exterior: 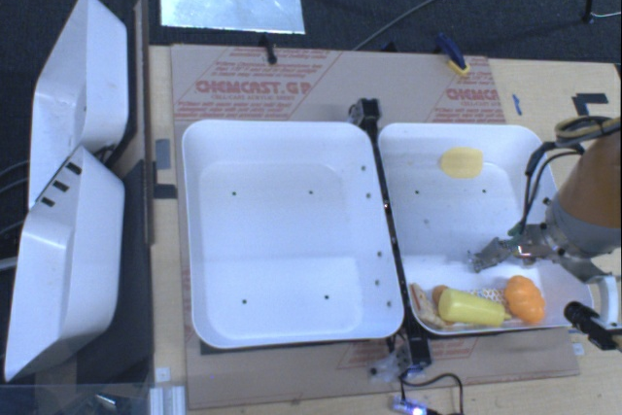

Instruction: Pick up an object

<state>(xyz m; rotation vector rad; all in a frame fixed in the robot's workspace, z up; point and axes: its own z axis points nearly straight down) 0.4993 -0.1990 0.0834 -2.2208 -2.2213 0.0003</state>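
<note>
Just now the gripper [491, 255] is hovering in the right bin [428, 151], jaws apparently empty, with the orange ball [526, 298] lying near, below-right.

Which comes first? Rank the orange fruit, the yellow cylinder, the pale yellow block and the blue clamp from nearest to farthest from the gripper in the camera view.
Measured from the gripper:
1. Orange fruit, just below and right of it, in the right bin's near corner.
2. Yellow cylinder, below it; too close to the fruit to call firmly.
3. Pale yellow block, at the bin's far side.
4. Blue clamp, on the board beyond the bin.
</note>
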